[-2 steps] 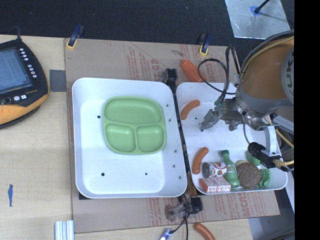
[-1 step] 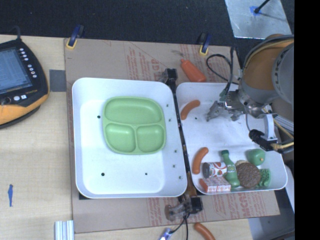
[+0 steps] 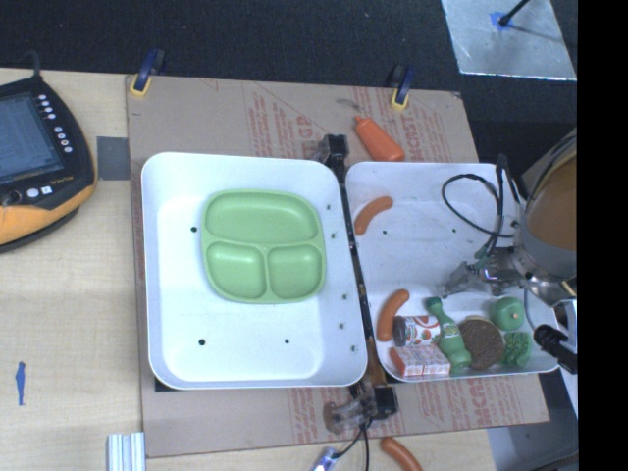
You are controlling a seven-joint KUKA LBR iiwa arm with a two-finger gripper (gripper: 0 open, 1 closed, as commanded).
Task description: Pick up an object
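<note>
The right white bin [image 3: 422, 177] holds several toy foods. An orange sausage [image 3: 372, 214] lies near its left wall, and a second sausage [image 3: 392, 313] sits lower down. Along the front edge are a small can [image 3: 416, 332], a green bottle [image 3: 448, 335], a brown round patty [image 3: 482, 342], a green round piece [image 3: 508, 314], a leafy green piece [image 3: 517, 349] and a red-and-white box [image 3: 424, 363]. My gripper [image 3: 476, 275] hangs low at the bin's right side, just above and left of the green round piece, with nothing visibly held.
The left white bin [image 3: 245, 366] carries a green divided plate [image 3: 263, 245]. A black cable loop [image 3: 471, 204] lies in the right bin's back half. Outside the bins lie an orange piece [image 3: 378, 139] at the back and another sausage [image 3: 400, 451] at the front. A teach pendant [image 3: 34, 165] sits far left.
</note>
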